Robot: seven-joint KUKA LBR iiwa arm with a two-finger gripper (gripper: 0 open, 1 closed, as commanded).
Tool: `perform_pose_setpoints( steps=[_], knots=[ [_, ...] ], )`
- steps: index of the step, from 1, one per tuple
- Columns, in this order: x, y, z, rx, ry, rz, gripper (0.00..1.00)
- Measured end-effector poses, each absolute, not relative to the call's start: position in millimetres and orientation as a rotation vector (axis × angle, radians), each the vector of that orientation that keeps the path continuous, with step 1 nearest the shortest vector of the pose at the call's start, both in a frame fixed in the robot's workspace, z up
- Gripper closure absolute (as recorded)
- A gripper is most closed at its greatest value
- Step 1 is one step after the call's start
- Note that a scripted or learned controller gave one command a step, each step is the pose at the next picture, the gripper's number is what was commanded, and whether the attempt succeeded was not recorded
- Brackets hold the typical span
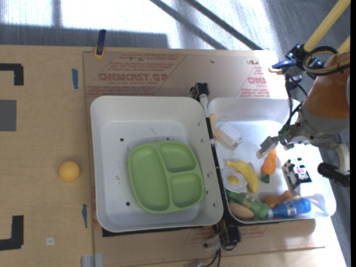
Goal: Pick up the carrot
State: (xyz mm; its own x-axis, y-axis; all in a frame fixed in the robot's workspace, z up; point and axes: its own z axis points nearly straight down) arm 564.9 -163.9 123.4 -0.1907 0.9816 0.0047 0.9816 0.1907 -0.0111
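Two bins sit side by side: the left bin (105, 149) holds a divided plate (166, 176). In the right bin (250, 128), the carrot (270, 163) lies at three o'clock of the banana (245, 173), a bottle (291, 208) at six o'clock. A ball (69, 171) rests on the bench at nine o'clock of the bins.

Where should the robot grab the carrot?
Best guess: around the carrot's orange middle, coming straight down from above. It lies roughly lengthwise in the right bin, so closing across its narrow width suits. The banana lies close on its left.

Orange carrot (270, 164) with a green tip, upright in the right bin (311, 216)
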Motion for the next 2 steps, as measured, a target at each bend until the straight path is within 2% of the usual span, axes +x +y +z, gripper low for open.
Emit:
perform_pose_setpoints(
  steps=[1, 2],
  knots=[
    [553.0, -163, 91, -2.161, -2.278, -0.007, 0.0],
    [556.8, -160, 103, -2.166, -2.283, -0.02, 1.0]
  ],
)
